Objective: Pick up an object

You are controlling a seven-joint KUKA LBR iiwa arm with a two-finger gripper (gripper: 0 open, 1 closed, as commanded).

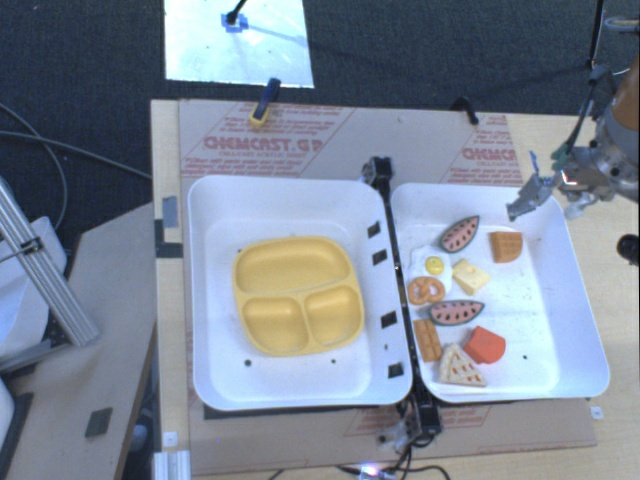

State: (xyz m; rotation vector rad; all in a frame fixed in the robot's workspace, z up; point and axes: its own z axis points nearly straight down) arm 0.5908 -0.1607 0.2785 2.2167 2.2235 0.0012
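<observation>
Eight toy foods (462,306) fill one bin, one yellow tray (297,294) the other; gripper (524,204) grip unreadable.

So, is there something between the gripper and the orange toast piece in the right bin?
Nothing visible. The gripper hangs over the right bin's far right corner, and the orange toast piece lies just beside it on open bin floor. The watermelon slice lies farther left.

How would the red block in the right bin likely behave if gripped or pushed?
The red block looks stiff and chunky, so it probably won't flop. Its flat faces suggest sliding, not rolling. The pizza slice sits close by, so a push may nudge it.
</observation>
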